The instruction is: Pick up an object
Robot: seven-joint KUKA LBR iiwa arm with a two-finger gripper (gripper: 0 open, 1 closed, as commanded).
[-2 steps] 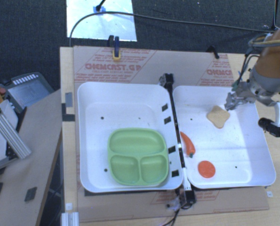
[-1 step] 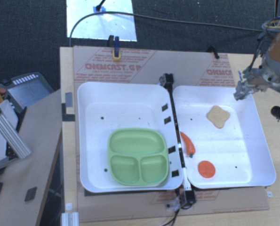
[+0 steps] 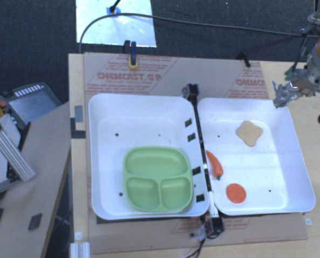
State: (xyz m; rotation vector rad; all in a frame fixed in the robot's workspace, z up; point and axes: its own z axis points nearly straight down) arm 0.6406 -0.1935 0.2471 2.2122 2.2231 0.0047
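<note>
Dark carpet surrounds the tabletop point(image 3: 165, 71) on my feed, with a shiny metal sheet point(image 3: 115, 15) lying on the floor beyond it and a cable curving off that sheet. Two shallow white bins sit side by side on a printed board. From my seat the left bin point(image 3: 106, 117) holds a green divided plate point(image 3: 158, 179) with three compartments, resting toward the near edge of that bin and close to the divider between the bins. The right bin point(image 3: 289, 160) holds three things: a tan, biscuit-like piece point(image 3: 249, 133) toward the far side, an orange-red carrot-shaped piece point(image 3: 215, 164) lying right against the left wall beside the divider, and a flat red-orange disc point(image 3: 235, 193) near the front, just beside the carrot piece but not touching it.

I see the arm at the right edge, with its gripper point(image 3: 283, 94) hovering over the far right corner of the right bin, above the rim and well apart from all three pieces. Nothing sits between the jaws; whether they are spread or closed I cannot tell at this size.
</note>
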